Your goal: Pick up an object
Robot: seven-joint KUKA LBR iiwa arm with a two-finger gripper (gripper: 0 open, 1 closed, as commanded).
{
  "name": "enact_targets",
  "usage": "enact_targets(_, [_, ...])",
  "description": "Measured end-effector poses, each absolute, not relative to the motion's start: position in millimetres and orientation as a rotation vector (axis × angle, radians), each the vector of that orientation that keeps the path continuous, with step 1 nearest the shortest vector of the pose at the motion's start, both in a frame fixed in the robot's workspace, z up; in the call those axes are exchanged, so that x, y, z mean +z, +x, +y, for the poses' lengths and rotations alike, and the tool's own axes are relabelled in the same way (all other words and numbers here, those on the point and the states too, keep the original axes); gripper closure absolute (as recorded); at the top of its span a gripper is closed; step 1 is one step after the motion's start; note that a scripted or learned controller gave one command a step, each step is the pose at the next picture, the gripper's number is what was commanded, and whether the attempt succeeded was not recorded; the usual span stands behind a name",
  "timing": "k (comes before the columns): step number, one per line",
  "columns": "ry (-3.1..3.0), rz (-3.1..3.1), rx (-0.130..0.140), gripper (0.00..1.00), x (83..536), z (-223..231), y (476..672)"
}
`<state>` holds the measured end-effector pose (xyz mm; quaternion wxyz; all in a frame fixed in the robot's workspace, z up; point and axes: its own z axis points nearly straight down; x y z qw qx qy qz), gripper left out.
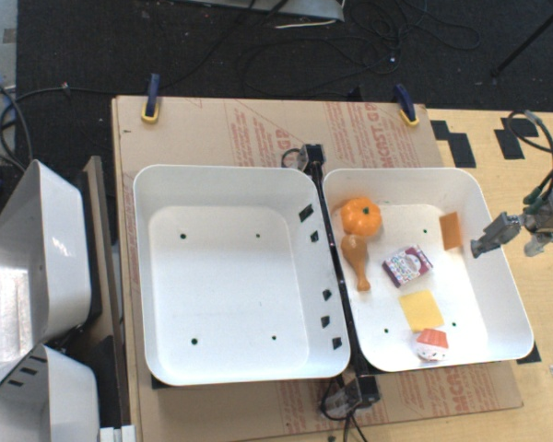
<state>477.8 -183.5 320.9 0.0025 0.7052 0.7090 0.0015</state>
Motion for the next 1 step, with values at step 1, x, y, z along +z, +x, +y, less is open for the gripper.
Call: enact_targets(1, [2.196,2.225,0.019,0.0,461.6,-103.7,519.9])
